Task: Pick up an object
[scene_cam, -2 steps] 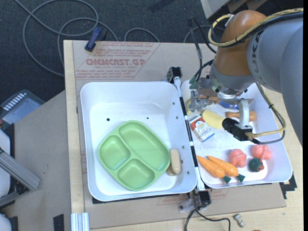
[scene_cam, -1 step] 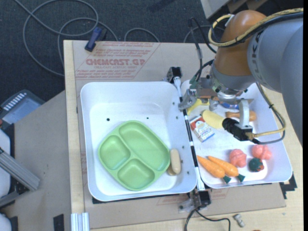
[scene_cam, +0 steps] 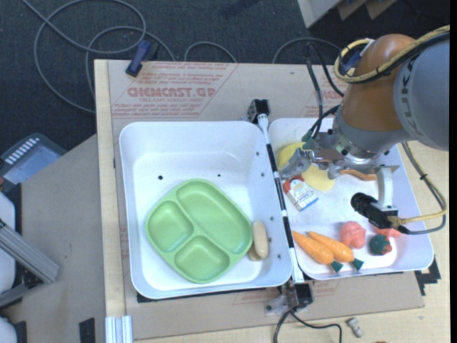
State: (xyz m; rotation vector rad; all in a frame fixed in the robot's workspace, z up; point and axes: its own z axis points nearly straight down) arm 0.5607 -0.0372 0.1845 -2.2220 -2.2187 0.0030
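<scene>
Two orange carrots (scene_cam: 325, 247) with green tips lie in the right bin (scene_cam: 414, 256); whether the jaws are spread, I cannot tell.

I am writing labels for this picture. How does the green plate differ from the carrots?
The green plate lies in the left bin; the carrots lie in the right bin. The plate is wide, flat, with three compartments; the carrots are slim, orange, green-tipped. Both lie untouched.

Red print reading "CHEMCAST GP", seemingly upside down, stands on the brown protective sheet (scene_cam: 175, 91) covering the bench behind the bins, with smaller red lines beneath it too fine to read, and dark letters "KU" show on the grey arm (scene_cam: 428, 84).
</scene>
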